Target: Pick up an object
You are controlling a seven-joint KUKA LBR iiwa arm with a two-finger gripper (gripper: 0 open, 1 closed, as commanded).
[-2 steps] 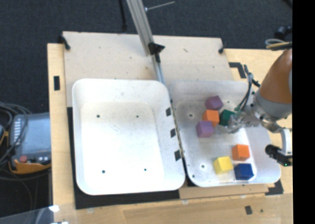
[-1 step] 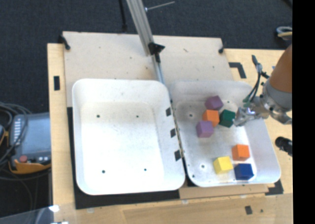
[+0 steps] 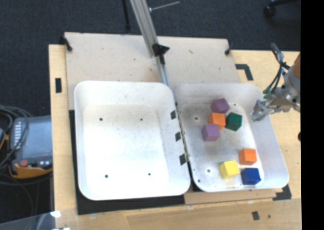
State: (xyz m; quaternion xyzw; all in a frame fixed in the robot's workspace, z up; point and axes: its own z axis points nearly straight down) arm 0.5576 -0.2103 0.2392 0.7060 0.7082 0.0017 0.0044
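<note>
Robot gripper [image 3: 259, 111] is seen at right bin [image 3: 268, 138] edge, near green block [image 3: 234, 121]; grip state can't be told. Best lowered centred over one block.

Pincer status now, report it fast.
Pincer: open or closed cannot be told; it sits at the right bin's right rim, with nothing seen in it.

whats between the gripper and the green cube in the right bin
In the camera view, just bare white floor of the right bin lies between the gripper and the dark green cube. The purple and orange cubes sit on the cube's far side.
</note>
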